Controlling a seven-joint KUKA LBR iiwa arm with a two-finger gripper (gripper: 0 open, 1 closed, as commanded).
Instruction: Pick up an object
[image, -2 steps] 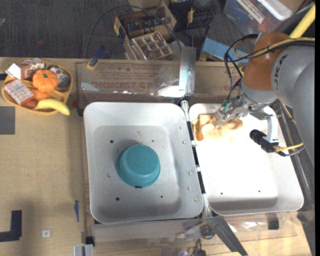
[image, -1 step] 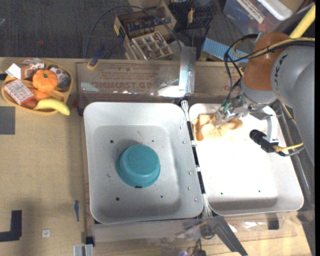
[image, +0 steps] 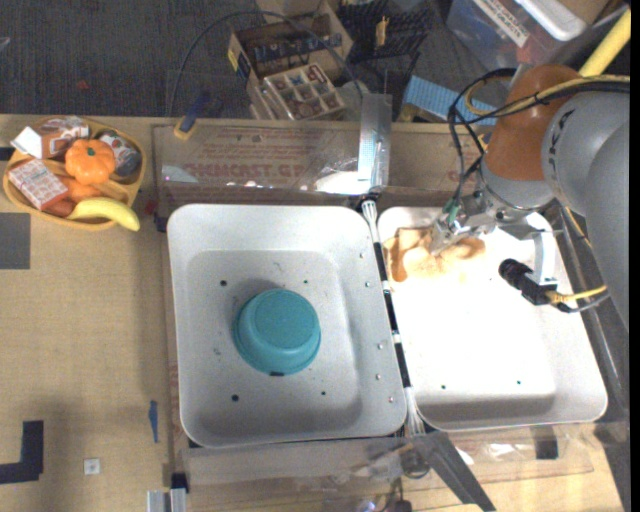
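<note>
A teal bowl (image: 279, 330) lies upside down in the middle of the left bin (image: 200, 240). In the far left corner of the right bin (image: 560, 390) lies a pale tan, bread-like object (image: 412, 257). My gripper (image: 452, 231) is low over that object's right end, reaching in from the right under the grey arm with its orange band (image: 525, 120). The fingers seem to touch or overlap the tan object, but the glare on the white bin hides whether anything sits between them.
A basket (image: 60, 205) with a small pumpkin, a banana and boxes sits on the bench at the far left. A clear plastic sheet (image: 270, 160) lies behind the bins. Black cables and a black connector (image: 525, 280) hang by the right bin's far right side.
</note>
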